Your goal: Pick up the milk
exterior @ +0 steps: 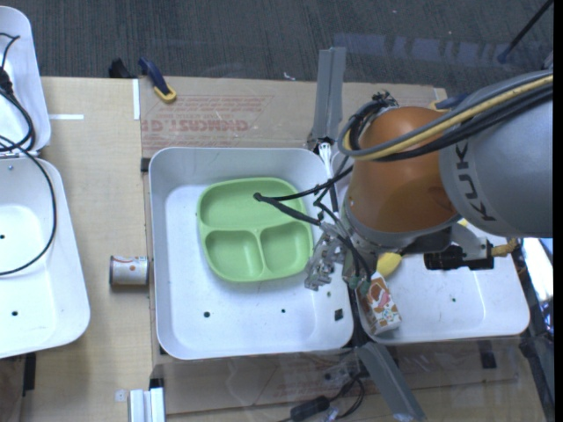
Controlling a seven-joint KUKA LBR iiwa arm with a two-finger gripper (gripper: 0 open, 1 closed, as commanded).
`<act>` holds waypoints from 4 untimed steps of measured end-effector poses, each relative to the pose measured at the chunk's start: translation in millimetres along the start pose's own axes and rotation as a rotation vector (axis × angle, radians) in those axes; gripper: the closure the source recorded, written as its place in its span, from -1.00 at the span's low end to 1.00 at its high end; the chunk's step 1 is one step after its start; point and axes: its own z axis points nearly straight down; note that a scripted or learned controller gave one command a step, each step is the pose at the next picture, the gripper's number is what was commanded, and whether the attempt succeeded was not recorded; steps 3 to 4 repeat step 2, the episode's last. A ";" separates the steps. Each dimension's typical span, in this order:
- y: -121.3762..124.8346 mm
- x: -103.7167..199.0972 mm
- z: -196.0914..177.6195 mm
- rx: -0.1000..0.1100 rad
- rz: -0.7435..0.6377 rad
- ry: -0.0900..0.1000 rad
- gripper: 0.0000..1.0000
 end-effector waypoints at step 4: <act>-20.1 -2.7 -16.8 -0.001 -0.335 -0.003 1.00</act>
